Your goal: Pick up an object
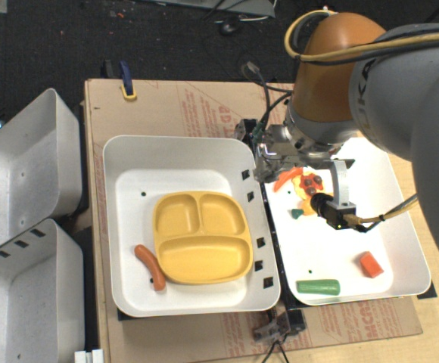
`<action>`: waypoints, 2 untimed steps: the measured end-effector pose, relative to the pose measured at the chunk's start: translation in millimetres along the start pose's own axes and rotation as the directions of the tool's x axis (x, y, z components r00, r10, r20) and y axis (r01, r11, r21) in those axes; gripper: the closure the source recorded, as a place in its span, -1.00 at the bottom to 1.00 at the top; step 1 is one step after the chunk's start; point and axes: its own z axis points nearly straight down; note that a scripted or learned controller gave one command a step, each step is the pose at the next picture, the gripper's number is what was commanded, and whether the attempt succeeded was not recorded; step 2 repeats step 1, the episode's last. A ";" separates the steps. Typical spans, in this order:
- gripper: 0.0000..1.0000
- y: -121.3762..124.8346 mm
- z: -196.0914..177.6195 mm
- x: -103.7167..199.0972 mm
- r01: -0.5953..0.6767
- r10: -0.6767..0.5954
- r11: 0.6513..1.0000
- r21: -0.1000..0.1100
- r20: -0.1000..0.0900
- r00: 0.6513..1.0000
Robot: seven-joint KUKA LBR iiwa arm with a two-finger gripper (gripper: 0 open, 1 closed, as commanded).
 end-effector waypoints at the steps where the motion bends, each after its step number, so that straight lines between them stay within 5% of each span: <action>1: 1.00 20.1 22.5 54.2 0.000 0.000 1.000 0.003 0.001 1.000; 2: 1.00 20.1 22.5 54.2 0.000 0.000 1.000 0.003 0.001 1.000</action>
